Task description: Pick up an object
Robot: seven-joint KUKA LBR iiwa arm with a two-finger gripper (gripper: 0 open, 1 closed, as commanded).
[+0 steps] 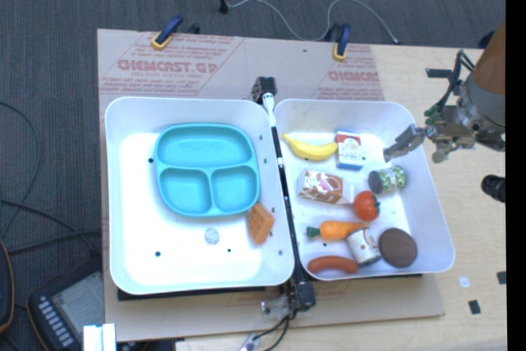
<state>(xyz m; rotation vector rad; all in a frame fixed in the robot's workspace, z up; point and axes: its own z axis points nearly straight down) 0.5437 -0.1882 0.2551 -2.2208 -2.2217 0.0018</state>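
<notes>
The robot's dark metal two-finger hand (411,141) hovers at the right of the frame, over the upper right rim of the right shallow white plastic bin (427,201); whether it is released or clenched I cannot tell, and nothing shows between its parts. Just below it in that bin lies a small green-and-grey rounded object (389,179). Further left are a smooth curved yellow banana (310,147), a boxy white-and-red carton (349,150) and a glossy wrapped snack packet (321,187). Lower sit a round red tomato (366,206), a tapered orange carrot (339,231), a small cylindrical can (362,247), a flat brown disc (398,247) and a red sausage (331,265). The left white bin (123,201) holds a turquoise three-compartment plastic tray (205,168) and an orange cracker-like wedge (260,223).
</notes>
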